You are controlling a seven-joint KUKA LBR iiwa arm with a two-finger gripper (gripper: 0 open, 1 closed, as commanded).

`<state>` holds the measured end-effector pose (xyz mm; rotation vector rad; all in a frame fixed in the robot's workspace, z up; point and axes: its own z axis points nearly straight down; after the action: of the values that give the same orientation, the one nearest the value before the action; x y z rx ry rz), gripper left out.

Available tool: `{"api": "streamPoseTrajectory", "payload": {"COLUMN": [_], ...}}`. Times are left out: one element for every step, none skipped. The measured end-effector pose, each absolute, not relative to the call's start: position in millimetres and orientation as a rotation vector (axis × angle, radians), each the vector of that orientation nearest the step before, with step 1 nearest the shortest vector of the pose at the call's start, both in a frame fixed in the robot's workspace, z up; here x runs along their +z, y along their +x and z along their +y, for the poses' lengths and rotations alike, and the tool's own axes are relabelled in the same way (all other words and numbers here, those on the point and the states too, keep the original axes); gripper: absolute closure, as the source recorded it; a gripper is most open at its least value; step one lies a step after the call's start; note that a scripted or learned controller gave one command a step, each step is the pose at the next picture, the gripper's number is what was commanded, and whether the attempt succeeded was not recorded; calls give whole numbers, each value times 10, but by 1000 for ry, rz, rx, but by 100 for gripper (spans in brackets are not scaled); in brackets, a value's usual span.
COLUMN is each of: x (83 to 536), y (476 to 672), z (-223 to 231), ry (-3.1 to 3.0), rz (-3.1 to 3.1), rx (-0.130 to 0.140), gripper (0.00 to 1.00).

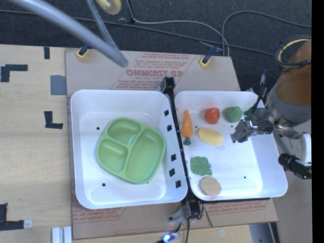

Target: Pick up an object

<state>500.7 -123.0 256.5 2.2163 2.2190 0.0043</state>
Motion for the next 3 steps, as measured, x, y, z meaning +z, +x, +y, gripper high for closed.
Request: {"api": "streamPoseTrajectory", "payload": {"x": [2710, 2633, 2542], "y": [5012, 5106, 5226], "z": [-1229, -610, 1], "ry": [2220, 2215, 2215], "rz": [2222, 2229, 2231], "rx": [0, 0, -2], "gripper": [100, 100, 100]}}
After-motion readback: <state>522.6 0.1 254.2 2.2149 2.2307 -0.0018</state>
